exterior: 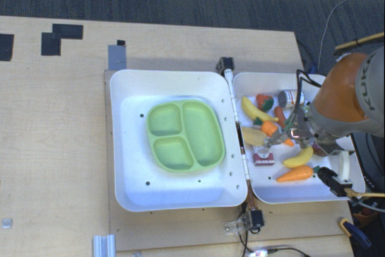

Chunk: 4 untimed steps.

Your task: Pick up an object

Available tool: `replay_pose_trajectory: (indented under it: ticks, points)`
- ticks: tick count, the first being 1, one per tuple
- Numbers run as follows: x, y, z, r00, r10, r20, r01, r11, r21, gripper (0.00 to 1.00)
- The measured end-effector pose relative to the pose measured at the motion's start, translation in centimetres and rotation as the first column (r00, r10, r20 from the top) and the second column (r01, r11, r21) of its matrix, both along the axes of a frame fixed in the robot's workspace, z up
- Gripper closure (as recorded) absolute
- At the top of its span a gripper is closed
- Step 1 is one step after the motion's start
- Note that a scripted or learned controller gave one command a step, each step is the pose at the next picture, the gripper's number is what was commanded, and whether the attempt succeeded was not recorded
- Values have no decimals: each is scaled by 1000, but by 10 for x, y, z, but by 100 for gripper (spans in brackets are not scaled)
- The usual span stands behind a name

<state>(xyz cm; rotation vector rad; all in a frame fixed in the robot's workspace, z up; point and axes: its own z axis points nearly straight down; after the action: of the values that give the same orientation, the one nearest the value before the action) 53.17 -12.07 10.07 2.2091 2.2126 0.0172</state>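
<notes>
My gripper (pixel 281 136) is low inside the right bin (pixel 337 188), among the toy foods. It sits just right of an orange piece (pixel 269 127) and a beige piece (pixel 252 136). A yellow banana (pixel 299 157) and an orange carrot (pixel 295 174) lie just below it. Another banana (pixel 252 108), a red piece (pixel 263 99), a silver can (pixel 289 96) and a small red-and-white box (pixel 263 159) lie around. The arm's body covers the bin's right part.
The left bin (pixel 129 147) holds a green divided plate (pixel 185 135). A ridge (pixel 236 129) separates the two bins. Cables and a connector (pixel 249 221) lie at the bench's front edge.
</notes>
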Motion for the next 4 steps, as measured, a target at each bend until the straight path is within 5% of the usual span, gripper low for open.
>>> replay_pose_trajectory:
  ticks: [1, 2, 3, 4]
  points:
    - [1, 2, 11, 1000, 3, 0, -3, 1000, 4, 100]
    - [1, 2, 11, 1000, 3, -1, -3, 1000, 4, 0]
    - [2, 2, 21, 1000, 5, 3, -5, 1000, 4, 100]
    - [2, 2, 21, 1000, 5, 3, -5, 1000, 4, 0]
